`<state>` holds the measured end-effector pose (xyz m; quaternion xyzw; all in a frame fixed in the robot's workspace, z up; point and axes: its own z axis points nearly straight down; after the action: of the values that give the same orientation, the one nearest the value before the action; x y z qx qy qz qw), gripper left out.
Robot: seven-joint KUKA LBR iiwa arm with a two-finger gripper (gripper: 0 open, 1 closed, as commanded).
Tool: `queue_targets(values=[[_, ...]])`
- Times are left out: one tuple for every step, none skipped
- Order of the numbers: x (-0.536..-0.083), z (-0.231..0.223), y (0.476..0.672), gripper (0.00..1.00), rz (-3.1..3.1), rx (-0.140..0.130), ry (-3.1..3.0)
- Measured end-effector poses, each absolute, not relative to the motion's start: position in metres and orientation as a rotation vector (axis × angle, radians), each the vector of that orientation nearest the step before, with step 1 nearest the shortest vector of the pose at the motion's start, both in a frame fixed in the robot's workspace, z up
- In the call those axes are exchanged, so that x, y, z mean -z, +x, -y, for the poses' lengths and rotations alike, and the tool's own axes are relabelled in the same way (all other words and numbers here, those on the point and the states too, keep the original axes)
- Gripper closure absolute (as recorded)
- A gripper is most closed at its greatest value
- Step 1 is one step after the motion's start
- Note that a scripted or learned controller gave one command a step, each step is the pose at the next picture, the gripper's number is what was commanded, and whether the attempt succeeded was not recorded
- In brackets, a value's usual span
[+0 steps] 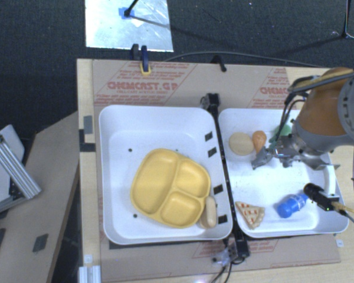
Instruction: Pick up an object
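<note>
From where I stand, the left bin holds one yellow divided plate lying flat in its middle. One pale bread roll is tucked against the plate's near right edge, close to the wall between the bins. The right bin holds four loose things. At its far left sit one pale round lump and, just to its right, one orange egg-shaped piece, the two touching or nearly so. Near the front lies one tan wedge that looks like a pizza slice, with one blue capsule-like piece to its right. The gripper hangs low over the right bin, just on the near side of the orange piece, with the grey arm reaching in behind it from the right. I cannot tell whether the gripper is apart or closed, and I see nothing held in it. To my eye this is the approach step, with no pick made yet. The orange piece looks the likeliest target. The next move would call for centring over it, clear of the round lump, then closing and lifting straight up.
</note>
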<state>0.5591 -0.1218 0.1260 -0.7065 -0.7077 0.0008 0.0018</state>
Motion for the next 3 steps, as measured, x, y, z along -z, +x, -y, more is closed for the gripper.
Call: queue_targets(values=[[-0.082, 0.121, 0.559, 0.0, 2.221, -0.002, -2.218], [-0.095, 0.122, 0.56, 1.0, 2.225, 0.003, -2.221], [-0.141, 0.115, 0.56, 1.0, 2.229, 0.006, -2.22]])
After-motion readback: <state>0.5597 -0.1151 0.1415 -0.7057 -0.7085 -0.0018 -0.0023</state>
